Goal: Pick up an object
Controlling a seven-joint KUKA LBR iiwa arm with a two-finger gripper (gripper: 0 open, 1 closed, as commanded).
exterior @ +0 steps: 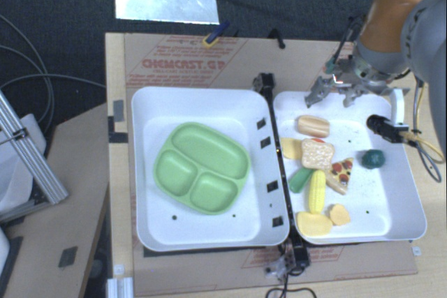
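Note:
My gripper hangs over the far edge of the right bin, open, with nothing between its fingers. Just in front of it lies a tan bread roll. Toy food lies further forward in the bin: a speckled toast slice, a pizza slice, a yellow corn cob, a green pickle, a dark teal ball, a yellow wedge and two yellow pieces near the front wall.
The left bin holds a green divided plate. A black divider runs between the bins. A black part with a cable hangs over the right bin's right side. Cardboard lies under both bins.

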